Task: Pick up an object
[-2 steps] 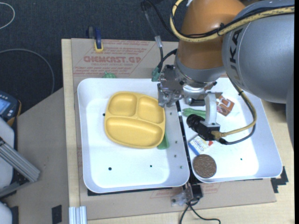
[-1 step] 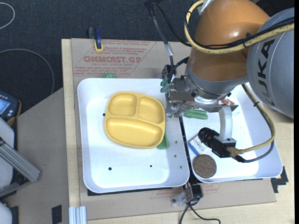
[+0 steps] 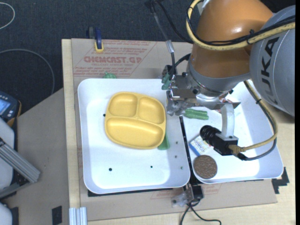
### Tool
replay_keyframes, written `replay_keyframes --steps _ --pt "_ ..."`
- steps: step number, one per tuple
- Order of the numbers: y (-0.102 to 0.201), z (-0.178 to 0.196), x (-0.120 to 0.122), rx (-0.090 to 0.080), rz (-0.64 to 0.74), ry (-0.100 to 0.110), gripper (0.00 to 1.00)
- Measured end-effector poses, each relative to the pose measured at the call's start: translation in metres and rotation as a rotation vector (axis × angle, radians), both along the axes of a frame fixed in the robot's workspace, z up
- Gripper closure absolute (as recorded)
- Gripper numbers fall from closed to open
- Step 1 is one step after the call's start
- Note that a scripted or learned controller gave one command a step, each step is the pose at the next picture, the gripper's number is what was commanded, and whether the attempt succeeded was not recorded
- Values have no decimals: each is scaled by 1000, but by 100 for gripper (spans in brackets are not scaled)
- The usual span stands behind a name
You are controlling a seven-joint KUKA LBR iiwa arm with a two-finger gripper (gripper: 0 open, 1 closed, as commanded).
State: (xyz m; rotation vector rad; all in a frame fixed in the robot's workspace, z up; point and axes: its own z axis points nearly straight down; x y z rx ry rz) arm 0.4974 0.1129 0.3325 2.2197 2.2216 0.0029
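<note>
My gripper [image 3: 174, 106] hangs low over the inner edge of the right bin [image 3: 262, 170], under the arm's big orange band, close to the wall between the two bins. Just to its right a green, pod-like object [image 3: 196, 113] lies in the right bin, partly covered by the wrist. A brown round disc [image 3: 205, 167] sits at that bin's front left corner, with a small blue and white packet [image 3: 199, 146] behind it. A yellow divided plate [image 3: 136, 120] lies in the left bin [image 3: 93, 163], and a green scrap [image 3: 163, 143] pokes out from under its right edge.
A black cylinder [image 3: 218, 142] with a yellow cable hangs off the arm over the right bin. A cardboard sheet [image 3: 117, 57] lies behind the bins, with a blue and yellow clamp [image 3: 98, 39] on its far edge. The arm hides the back of the right bin.
</note>
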Motion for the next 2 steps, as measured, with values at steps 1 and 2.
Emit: replay_keyframes --steps 1,2 --pt "0 10 0 0 0 -2 100" --pt "1 20 1 -1 1 -4 100"
